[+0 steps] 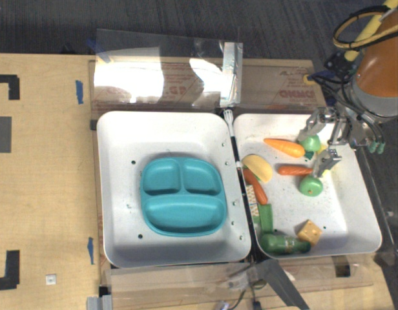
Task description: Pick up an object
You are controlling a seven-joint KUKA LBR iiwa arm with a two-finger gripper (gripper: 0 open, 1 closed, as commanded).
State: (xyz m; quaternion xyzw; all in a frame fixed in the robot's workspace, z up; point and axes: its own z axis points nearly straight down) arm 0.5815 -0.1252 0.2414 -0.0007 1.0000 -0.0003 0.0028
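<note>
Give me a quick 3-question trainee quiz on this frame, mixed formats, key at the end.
1. True or false: the teal divided plate sits in the right bin.
2. Multiple choice: which item lies nearest the gripper? A) tan block B) green round toy C) yellow toy
3. Fill in: the orange carrot lies in the ____ bin.

Key:
1. False; the plate is in the left bin.
2. B; it lies just below the gripper.
3. Right.
</note>
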